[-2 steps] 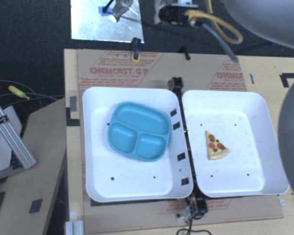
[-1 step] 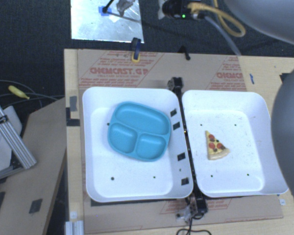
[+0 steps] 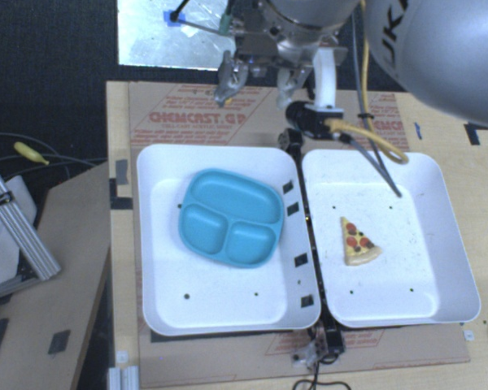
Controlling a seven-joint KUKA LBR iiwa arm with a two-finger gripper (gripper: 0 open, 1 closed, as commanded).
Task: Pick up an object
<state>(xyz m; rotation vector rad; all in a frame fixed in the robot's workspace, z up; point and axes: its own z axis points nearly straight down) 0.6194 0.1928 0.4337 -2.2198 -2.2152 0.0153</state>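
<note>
White plastic forms the two shallow bins set side by side on the bench. The left bin [image 3: 159,299] holds a blue divided tray [image 3: 230,217], lying flat with its three compartments facing up. The right bin [image 3: 439,283] holds a toy pizza slice [image 3: 357,241], lying flat near the bin's middle, its crust end toward the lower right.

The gripper [image 3: 256,84] hangs above the far edge of the bench, beyond the top rims of both bins and roughly over the seam between them. Its two fingers [image 3: 228,78] stand apart with nothing between them. Both the tray and the pizza slice lie well apart from it, nearer the camera; the tray sits below and slightly to the left of it, the pizza slice below and to the right.

A yellow cable [image 3: 374,140] loops from the wrist over the right bin's upper rim. The bins rest on a brown cardboard sheet [image 3: 187,112] printed with red lettering. Around it the floor [image 3: 41,55] is dark, with a shiny metal plate [image 3: 159,23] at the top.
</note>
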